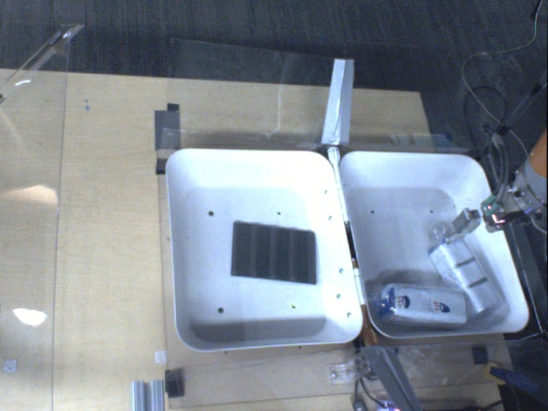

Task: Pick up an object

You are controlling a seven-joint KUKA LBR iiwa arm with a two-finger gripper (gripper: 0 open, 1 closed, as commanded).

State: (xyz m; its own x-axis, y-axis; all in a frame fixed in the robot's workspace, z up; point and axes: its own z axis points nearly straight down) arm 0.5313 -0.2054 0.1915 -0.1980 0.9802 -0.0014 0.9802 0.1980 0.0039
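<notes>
A dark ribbed rectangular pad [274,252] lies flat in the middle of the left bin [193,178]. In the right bin [402,174], a white tube with a blue label [424,304] lies along the near wall. A clear plastic container [467,268] rests just above it, near the right wall. My gripper [479,218] reaches in over the right bin's right rim and hangs just above the clear container's upper end. From this slant I cannot make out whether it touches the container.
A grey upright post [338,101] stands behind the seam between the two bins. Cables [497,92] hang at the far right. The wooden bench [86,229] stretches to the left of the bins.
</notes>
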